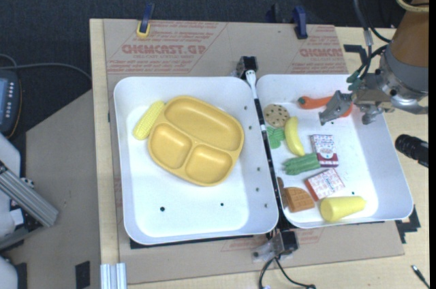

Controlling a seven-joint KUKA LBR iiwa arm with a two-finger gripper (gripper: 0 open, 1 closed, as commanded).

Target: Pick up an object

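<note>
Carrot lies at the right bin's far edge, about eleven o'clock of the tool. Nearer us sit the yellow block, the cartons and the banana. Our tool hangs beside the carrot, fingers apart and holding nothing; we should centre over it, then descend squarely.

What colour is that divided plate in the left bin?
Yellow: the divided plate shows plainly in the camera view.
</note>
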